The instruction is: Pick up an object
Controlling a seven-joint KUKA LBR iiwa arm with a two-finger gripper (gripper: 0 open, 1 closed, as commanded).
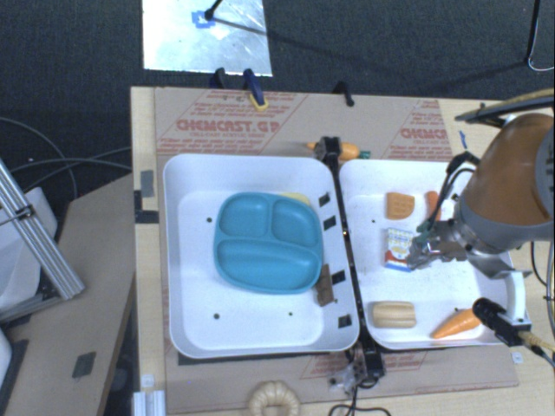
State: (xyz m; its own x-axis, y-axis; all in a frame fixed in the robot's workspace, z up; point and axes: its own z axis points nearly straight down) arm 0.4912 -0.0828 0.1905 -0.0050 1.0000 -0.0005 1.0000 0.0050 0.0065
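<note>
— Where are your jaws?

— My gripper is low in the right bin, coming in from the right. The tips are at the right edge of a small carton. I cannot tell if my jaws are apart or together. It is too dark and small there.

— What else is near you?

— A toast lies just above the carton. A thin orange thing is beside the toast. A bun lies below, near the front wall. A carrot is to its right, in the corner.

— And the other bin?

— The left bin has a blue plate with three parts. Something yellow peeks out behind it.
</note>
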